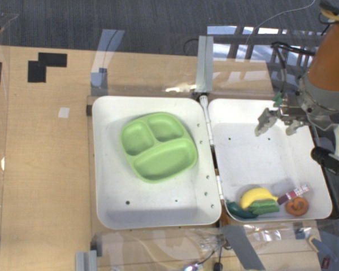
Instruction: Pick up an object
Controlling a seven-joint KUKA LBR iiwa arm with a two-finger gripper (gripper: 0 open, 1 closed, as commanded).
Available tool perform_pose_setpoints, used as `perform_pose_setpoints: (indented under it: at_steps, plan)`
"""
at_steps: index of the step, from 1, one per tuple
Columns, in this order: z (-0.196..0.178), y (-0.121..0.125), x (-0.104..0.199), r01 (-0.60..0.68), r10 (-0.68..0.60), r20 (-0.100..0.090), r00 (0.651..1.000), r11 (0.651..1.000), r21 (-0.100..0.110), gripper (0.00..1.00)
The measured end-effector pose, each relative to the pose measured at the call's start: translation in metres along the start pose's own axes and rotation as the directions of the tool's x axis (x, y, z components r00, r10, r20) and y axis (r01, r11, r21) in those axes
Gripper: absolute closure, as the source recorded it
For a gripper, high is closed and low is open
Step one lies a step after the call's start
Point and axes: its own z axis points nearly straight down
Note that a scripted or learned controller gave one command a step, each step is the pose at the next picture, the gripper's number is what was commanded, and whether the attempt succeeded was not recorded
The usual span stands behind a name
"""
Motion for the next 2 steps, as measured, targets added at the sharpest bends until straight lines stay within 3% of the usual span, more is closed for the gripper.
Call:
perform_pose_setpoints:
  at_steps: [1, 2]
  plan:
    - [0.058, -0.002, 0.056, 0.296, -0.296, 0.000, 0.955, 0.955, -0.001, 0.00]
    - [0.091, 0.028, 0.153, 0.414, -0.414, -0.001, 0.910, 0.910, -0.001, 0.00]
